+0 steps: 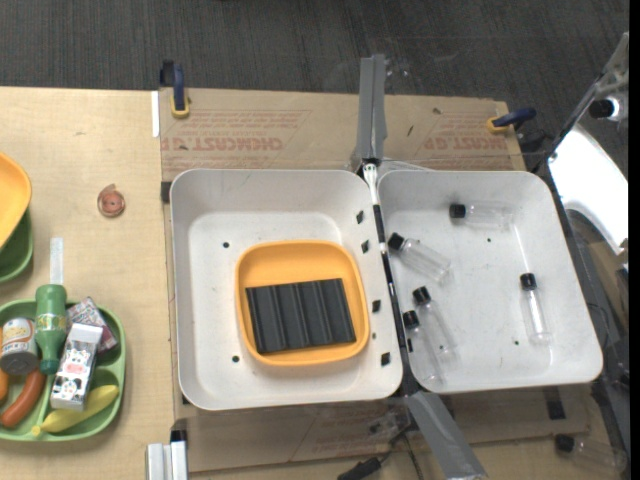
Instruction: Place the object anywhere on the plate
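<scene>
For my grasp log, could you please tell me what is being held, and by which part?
Nothing: the black ridged block lies on the orange plate.

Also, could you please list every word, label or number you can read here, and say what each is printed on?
"CHEMCAST", red, upside down, on the brown cardboard sheet behind the left bin.
A like print on the cardboard behind the right bin: too faint.
Carton and can labels on the green tray: too small.

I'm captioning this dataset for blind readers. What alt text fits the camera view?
An orange plate holding a dark ribbed block sits in the left bin. The right bin holds four clear vials with black caps, scattered apart. A green tray of toy food sits on the bench at far left.
</scene>
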`<state>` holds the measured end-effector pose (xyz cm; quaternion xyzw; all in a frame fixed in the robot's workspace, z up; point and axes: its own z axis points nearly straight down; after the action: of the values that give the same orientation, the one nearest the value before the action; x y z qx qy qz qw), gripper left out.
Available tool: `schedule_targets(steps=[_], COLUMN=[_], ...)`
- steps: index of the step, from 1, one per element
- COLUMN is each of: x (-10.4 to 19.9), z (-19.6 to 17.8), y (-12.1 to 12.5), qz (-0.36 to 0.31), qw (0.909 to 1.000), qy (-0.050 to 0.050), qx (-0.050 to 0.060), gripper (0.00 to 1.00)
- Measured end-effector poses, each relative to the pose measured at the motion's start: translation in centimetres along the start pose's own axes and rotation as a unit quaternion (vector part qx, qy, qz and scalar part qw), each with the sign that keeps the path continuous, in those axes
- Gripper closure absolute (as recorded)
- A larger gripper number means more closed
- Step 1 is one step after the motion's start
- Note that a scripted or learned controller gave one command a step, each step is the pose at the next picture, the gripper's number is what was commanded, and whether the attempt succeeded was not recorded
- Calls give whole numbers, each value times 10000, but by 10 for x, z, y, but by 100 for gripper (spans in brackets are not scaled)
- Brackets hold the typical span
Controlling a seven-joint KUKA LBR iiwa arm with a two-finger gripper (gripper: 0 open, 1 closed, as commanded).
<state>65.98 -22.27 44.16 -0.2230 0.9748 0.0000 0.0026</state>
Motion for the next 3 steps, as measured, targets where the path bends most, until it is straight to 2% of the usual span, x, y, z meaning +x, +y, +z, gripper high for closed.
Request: schedule_targets(steps=[1, 2, 3], x=[-1, 108, 26], z=[0, -1, 1], y=[1, 53, 14], qz=[-1974, -2517, -3605], qw=[9803, 9678, 9328], qy=[-5, 7, -4], qx=[-4, -13, -11], gripper=[100, 100, 100])
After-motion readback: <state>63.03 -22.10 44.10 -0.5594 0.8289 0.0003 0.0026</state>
